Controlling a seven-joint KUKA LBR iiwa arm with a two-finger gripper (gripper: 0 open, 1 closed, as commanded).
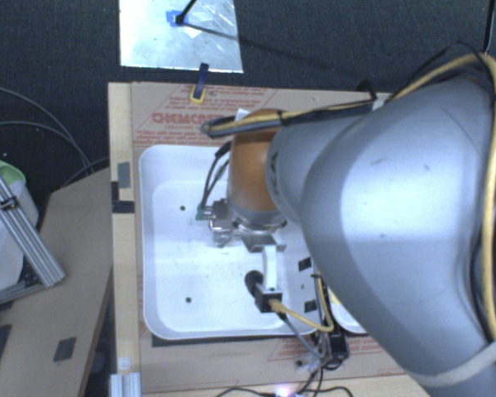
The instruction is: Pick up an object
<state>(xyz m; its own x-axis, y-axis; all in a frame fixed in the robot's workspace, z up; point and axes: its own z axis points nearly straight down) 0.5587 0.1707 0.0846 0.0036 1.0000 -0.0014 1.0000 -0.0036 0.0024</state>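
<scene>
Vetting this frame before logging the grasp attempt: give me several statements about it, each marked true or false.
1. The gripper is over the white bin. True.
2. The band above the wrist is blue. False: it is orange.
3. The bin rests on cardboard printed with red lettering. True.
4. The shiny sheet lies inside the bin. False: it lies on the dark floor beyond the cardboard's far edge.
</scene>
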